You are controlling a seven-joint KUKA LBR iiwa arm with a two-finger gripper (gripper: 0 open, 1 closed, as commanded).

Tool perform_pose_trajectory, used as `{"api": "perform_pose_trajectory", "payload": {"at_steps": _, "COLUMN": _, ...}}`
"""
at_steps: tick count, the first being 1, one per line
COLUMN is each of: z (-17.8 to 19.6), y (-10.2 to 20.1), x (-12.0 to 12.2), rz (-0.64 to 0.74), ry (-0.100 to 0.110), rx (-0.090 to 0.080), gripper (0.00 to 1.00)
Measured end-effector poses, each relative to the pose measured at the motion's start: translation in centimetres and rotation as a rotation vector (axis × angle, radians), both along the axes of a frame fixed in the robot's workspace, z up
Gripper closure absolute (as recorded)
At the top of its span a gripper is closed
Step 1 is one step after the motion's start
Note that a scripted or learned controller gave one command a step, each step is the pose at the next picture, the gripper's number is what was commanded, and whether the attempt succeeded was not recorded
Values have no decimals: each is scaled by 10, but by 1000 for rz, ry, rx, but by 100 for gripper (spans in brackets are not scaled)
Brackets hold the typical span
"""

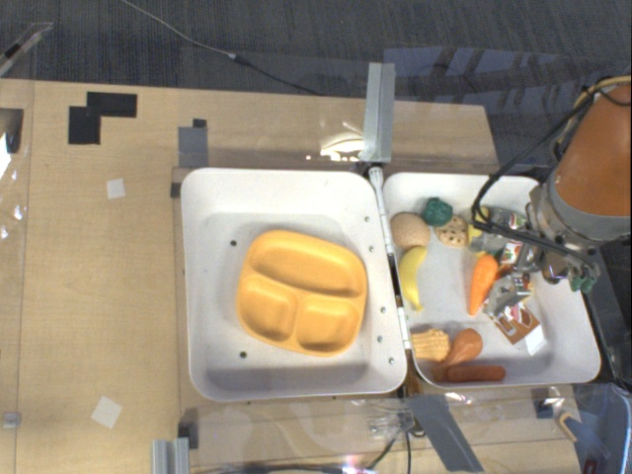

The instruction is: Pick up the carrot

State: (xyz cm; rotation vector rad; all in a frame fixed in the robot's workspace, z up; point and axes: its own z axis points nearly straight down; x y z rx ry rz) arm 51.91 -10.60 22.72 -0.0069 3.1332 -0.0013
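Arm (592, 166) being seen nearest, over right bin (568, 363). Pincer (513, 289) being hung just beside carrot (481, 280); opening cannot be told. Carrot judged light, stiff, smooth; mid-length grasp being advised.

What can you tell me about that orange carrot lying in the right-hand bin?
The orange toy carrot looks like smooth plastic, tapering from a wider top to a narrower tip at the bottom. It lies nearly upright in the picture, leaning slightly, on the floor of the shallow white right bin, right of the yellow banana. The robot's tool sits close at its right side; whether they touch is unclear.
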Motion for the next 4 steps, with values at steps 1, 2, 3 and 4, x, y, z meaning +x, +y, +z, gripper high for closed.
{"api": "perform_pose_trajectory", "payload": {"at_steps": 1, "z": -136, "y": -11, "x": 41, "rz": -5, "ry": -13, "rx": -2, "gripper": 0}}
{"api": "perform_pose_trajectory", "payload": {"at_steps": 2, "z": -137, "y": 13, "x": 28, "rz": -60, "ry": -10, "rx": -1, "gripper": 0}}
{"api": "perform_pose_trajectory", "payload": {"at_steps": 3, "z": -124, "y": 15, "x": 31, "rz": -54, "ry": -17, "rx": -1, "gripper": 100}}
{"api": "perform_pose_trajectory", "payload": {"at_steps": 4, "z": -112, "y": 17, "x": 1, "rz": 124, "ry": 1, "rx": 0, "gripper": 100}}
